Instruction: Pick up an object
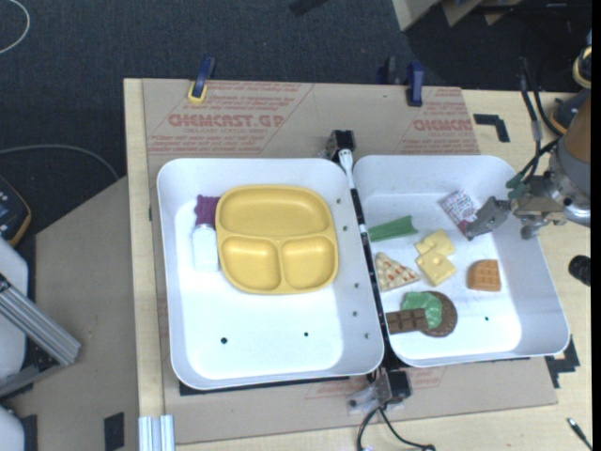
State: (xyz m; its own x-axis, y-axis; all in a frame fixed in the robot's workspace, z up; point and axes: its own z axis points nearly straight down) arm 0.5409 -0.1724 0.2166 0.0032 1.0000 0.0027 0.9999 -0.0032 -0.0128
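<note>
We see 2 shallow white bins side by side on the bench. The left bin (188, 346) holds a yellow divided plate (277, 237) with 3 compartments, lying flat toward the far half of the bin. Just beside the plate's left edge lie a small purple item (206, 209) and a white bottle-like item (204, 248), both partly tucked against the plate.

The right bin (535, 299) holds the toy food. A green bar (391, 227) lies near the divider, and a pizza slice (395, 272) lies nearer to us. 2 pale yellow cheese blocks (436, 256) touch each other in the middle, with a waffle piece (484, 275) just beside them on the right. A donut with green icing (430, 312) sits toward the near edge, and a chocolate bar (407, 321) touches its left side. A small printed packet (459, 205) lies near the far right corner.

The gripper (488, 220) reaches in over the right rim and hangs just beside the packet. Whether its claw is wide or narrow we cannot tell from this angle, and we see nothing between its tips.
</note>
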